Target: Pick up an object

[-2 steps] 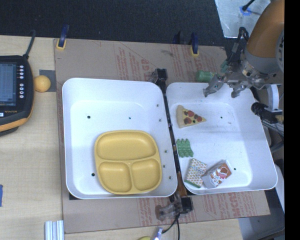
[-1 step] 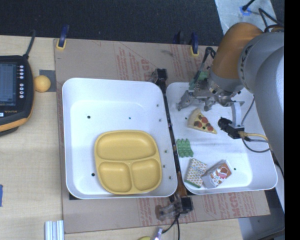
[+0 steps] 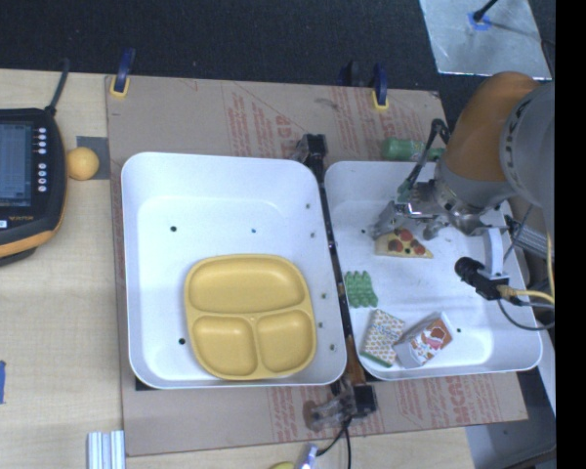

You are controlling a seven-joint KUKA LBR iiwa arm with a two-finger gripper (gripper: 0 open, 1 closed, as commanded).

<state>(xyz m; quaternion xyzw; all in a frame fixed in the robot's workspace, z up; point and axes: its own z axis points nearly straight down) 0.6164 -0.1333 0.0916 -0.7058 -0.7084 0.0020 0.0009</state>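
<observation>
1. So the arm [image 3: 488,145], grey with that orange band, comes in from the right and hangs over the far part of the right bin [image 3: 469,360]
2. The gripper [image 3: 402,225] is down low in that bin, right over the far edge of a pizza slice toy [image 3: 406,245]. It's dark and tangled with cables there, so honestly I can't tell how the jaws stand, and I can't see anything clearly pinched in them
3. The pizza slice lies flat on the bin floor, toward the far-left part of the right bin, just at the gripper's tip. Touching or not, can't say
4. Nearer in the same bin: a little green ridged thing [image 3: 358,288] hard against the left wall, then a patterned packet [image 3: 381,336] and a small carton with red print [image 3: 426,340] side by side near the near edge, seemingly touching
5. The left bin [image 3: 146,262] holds a yellow divided plate [image 3: 251,315] with three compartments, sitting toward its near-right part
6. Off to the left on the bench there's a teach pendant [image 3: 15,189] with a yellow ball [image 3: 82,162] just beside it, well apart from the bins
7. A green object [image 3: 400,149] sits just past the far rim of the right bin
</observation>
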